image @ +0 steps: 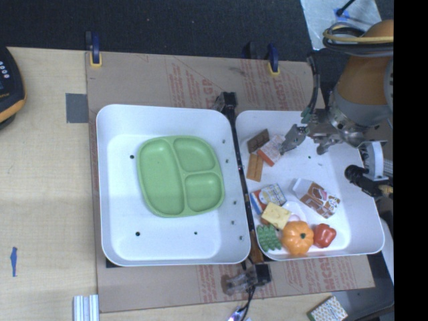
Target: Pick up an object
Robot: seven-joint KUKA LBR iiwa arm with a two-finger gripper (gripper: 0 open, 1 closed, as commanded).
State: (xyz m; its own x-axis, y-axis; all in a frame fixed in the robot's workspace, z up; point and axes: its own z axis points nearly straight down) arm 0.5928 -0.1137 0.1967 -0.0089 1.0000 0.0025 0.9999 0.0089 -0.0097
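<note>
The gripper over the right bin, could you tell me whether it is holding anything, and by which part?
Nothing is held. The gripper hangs open above the right bin, with bare white floor between its fingers; the brown packet lies just beside it, untouched.

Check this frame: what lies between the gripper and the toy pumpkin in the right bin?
In the camera view, bare bin floor, then a small printed packet, lie between the gripper and the toy pumpkin.
</note>
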